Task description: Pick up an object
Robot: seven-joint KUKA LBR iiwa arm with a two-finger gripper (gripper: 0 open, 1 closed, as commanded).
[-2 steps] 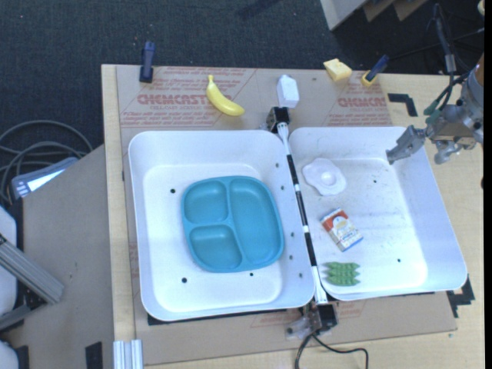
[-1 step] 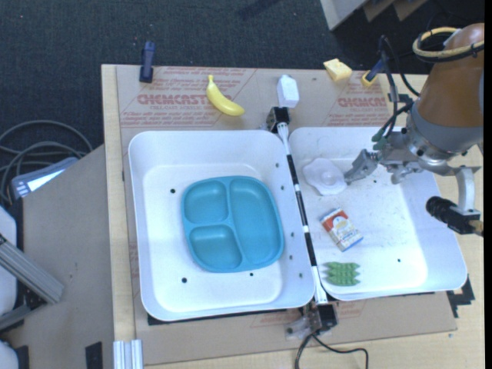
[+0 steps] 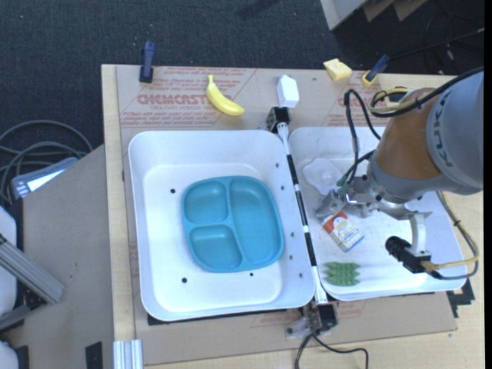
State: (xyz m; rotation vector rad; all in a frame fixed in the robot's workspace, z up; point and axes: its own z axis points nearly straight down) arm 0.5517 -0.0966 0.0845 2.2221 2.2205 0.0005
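Jaws hidden beneath the wrist, so impossible telling whether spread or closed. Gripper (image 3: 338, 204) hanging low in the right bin (image 3: 442, 279), just above a small red-and-white carton (image 3: 343, 231). Nothing lifted, judging by this; grasp and raise both remaining. Green toy (image 3: 341, 274) lying near the front wall, clear plastic piece (image 3: 320, 173) behind. Teal divided plate (image 3: 231, 223) sitting in the left bin (image 3: 154, 206). Reaching in from the right, orange band (image 3: 407, 148) bent over the bin.
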